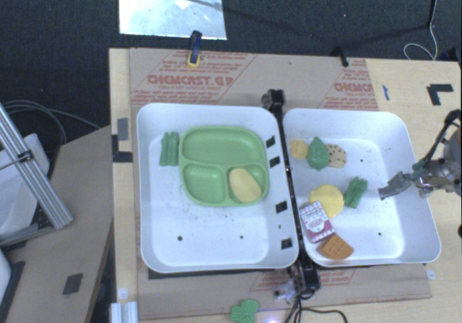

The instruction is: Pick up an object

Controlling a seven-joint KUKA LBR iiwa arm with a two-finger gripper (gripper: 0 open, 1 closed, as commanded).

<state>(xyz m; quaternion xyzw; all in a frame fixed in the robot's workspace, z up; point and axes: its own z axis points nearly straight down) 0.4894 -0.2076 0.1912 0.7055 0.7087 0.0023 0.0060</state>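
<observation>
The grey two-finger gripper [395,186] hangs at three o'clock over the right shallow white bin [415,162], fingers apparently near closed, holding nothing, beside a small green toy [354,192].

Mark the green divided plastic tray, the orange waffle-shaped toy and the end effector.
Green divided plastic tray [216,147]: camera view, upper compartment floor.
Orange waffle-shaped toy [336,248]: camera view, its middle.
End effector [393,187]: camera view, fingertip end.
</observation>
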